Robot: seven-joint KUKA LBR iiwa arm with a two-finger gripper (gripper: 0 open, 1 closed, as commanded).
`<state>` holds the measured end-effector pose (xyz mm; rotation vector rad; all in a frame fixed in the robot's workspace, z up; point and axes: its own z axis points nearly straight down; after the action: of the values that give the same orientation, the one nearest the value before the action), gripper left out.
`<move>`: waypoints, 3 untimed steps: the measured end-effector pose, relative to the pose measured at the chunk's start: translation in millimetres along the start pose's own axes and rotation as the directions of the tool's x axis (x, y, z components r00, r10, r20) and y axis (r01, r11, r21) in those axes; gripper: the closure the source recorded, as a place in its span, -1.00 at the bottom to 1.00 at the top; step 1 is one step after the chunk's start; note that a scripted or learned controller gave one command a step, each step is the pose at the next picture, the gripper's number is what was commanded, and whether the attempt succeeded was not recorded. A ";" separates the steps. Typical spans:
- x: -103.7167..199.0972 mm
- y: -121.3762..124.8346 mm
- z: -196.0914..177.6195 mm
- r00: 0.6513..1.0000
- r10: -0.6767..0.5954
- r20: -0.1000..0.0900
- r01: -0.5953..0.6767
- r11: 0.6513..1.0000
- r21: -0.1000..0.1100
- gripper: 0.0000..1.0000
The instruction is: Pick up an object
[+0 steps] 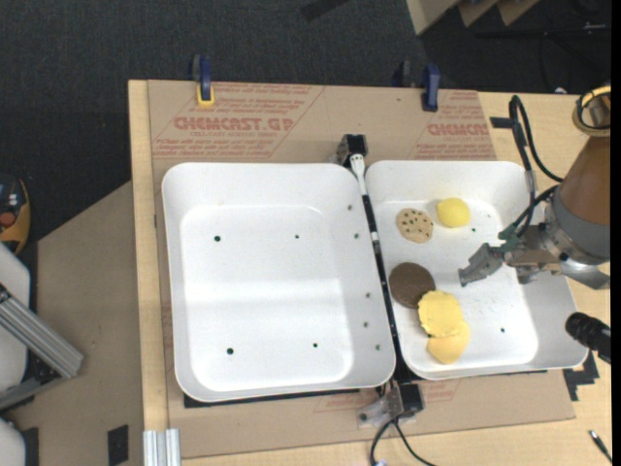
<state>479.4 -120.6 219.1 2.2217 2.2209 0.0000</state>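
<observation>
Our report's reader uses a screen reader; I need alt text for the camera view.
A robot gripper hovers over the right white bin, which holds a chocolate-chip cookie, a brown disc and three yellow pieces. The left white bin sits beside it.

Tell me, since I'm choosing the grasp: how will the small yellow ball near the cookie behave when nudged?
The yellow ball looks round, so it would probably roll across the smooth right bin. It sits apart from the cookie, so nothing blocks it. It is likely light, judging by its toy-like look.

Single fixed camera above bench, slanted downward, framing both bins whole.
</observation>
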 end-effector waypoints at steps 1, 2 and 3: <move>-11.6 69.3 139.1 1.000 0.000 -0.002 0.000 1.000 -0.002 -1.00; -50.7 126.9 133.5 1.000 -0.001 0.003 0.001 1.000 -0.006 -1.00; -65.5 182.7 133.4 1.000 -0.003 0.003 0.003 1.000 -0.007 -1.00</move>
<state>662.1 -186.1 85.7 2.2131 2.2200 0.0041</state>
